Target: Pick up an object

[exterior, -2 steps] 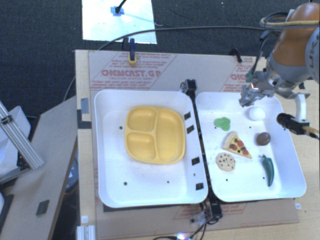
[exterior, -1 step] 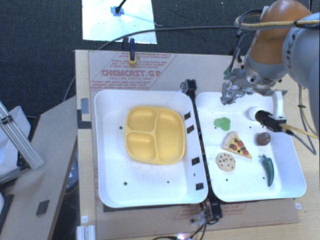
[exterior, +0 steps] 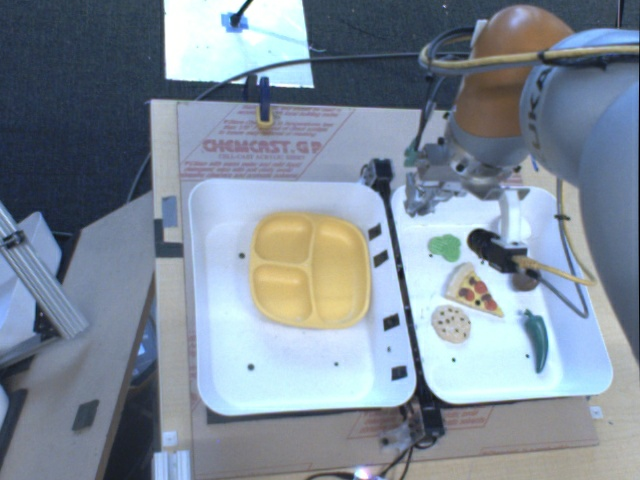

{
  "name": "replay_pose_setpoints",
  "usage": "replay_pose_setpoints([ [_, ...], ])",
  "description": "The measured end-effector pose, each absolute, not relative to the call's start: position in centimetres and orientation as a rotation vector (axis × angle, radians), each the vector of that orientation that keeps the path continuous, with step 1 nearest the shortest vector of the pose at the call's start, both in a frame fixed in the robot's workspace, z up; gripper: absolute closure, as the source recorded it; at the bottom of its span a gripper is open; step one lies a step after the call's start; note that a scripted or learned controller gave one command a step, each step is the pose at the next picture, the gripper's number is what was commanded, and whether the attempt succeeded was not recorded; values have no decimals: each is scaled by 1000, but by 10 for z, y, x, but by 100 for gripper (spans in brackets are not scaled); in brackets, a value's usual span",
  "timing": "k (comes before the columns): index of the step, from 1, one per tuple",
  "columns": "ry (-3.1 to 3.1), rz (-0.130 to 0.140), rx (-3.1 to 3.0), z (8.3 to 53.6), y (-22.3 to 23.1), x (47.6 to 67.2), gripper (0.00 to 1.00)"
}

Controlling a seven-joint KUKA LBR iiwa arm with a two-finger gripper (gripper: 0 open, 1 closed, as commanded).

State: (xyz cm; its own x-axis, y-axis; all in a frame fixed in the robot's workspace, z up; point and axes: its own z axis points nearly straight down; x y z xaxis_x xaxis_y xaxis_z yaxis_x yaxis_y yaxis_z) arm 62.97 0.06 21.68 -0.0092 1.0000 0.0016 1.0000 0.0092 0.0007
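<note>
The gripper (exterior: 428,196) is seen low over the far left corner of the right bin (exterior: 590,368); whether it is wide or narrow cannot be told. A pizza slice (exterior: 473,290), cookie (exterior: 451,323), green pepper (exterior: 537,340) and perhaps a leaf-like green piece (exterior: 444,247) are spread in that bin. A yellow divided plate (exterior: 309,269) is set in the left bin (exterior: 220,368).

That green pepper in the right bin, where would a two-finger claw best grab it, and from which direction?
Probably from straight above, pinching across the middle of the green pepper. It lies flat, long and slim, running roughly top to bottom in the view, so its narrow width suits the fingers. White floor of the right bin shows on both its sides, and the pizza slice lies well apart.
</note>
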Motion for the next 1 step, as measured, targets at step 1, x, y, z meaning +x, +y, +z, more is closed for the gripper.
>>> replay_pose_setpoints([
  [1, -2232, -3, -2211, 215, 56, 618, 100],
])
